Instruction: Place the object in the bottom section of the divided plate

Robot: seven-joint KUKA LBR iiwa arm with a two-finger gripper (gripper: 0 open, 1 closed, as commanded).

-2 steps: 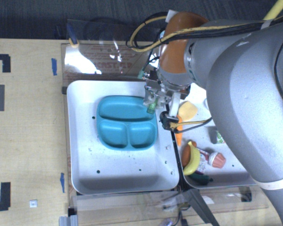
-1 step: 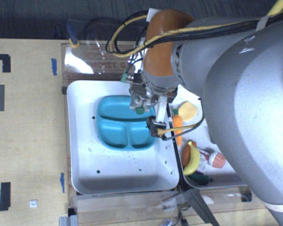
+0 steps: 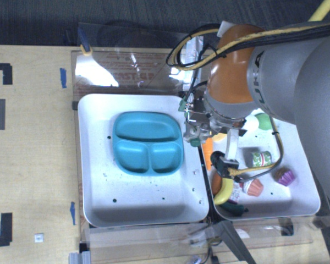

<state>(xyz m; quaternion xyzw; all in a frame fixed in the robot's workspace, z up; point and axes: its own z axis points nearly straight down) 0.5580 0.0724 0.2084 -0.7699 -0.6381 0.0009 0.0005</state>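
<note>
A blue divided plate (image 3: 148, 142) lies in the left white bin (image 3: 99, 197), with one wide section on its far side and two smaller sections on its near side. The plate holds nothing. My gripper (image 3: 194, 133) hangs over the rim between the two bins, just right of the plate's right edge. A small green bit (image 3: 194, 142) shows at its tip; I cannot tell whether it is held. The grey arm with its orange band (image 3: 234, 76) covers the far left of the right bin.
The right bin (image 3: 305, 202) holds an orange piece (image 3: 208, 148), a banana (image 3: 224, 192), a green can (image 3: 260, 159), a purple item (image 3: 286, 177), a pink-red item (image 3: 254, 187) and a green-white item (image 3: 264, 121). A yellow cable (image 3: 253, 170) loops over them.
</note>
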